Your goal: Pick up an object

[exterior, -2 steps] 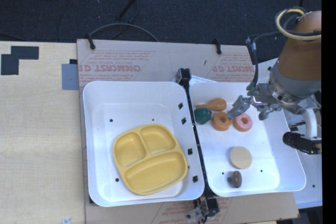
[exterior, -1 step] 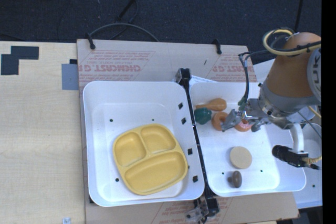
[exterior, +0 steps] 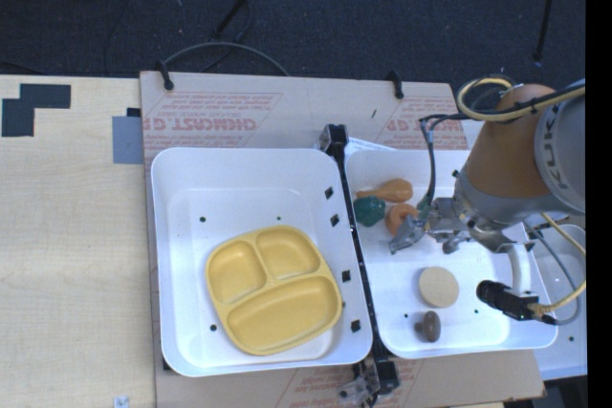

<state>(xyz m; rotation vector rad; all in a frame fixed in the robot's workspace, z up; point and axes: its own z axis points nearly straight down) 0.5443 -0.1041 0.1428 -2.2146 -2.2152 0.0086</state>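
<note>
I count two white bins on my bench — the left bin [exterior: 182, 205] and the right bin [exterior: 469, 339]. In the left one I see one yellow divided plate [exterior: 274, 288], with three compartments. In the right one I count five loose items: one orange piece [exterior: 394, 190] at the far side, one smaller orange piece [exterior: 399, 216] just nearer, one dark green lump [exterior: 369, 210] to their left, one tan round disc [exterior: 438, 286], and one small brown stone-like object [exterior: 427, 327] — nearest of all.
</note>
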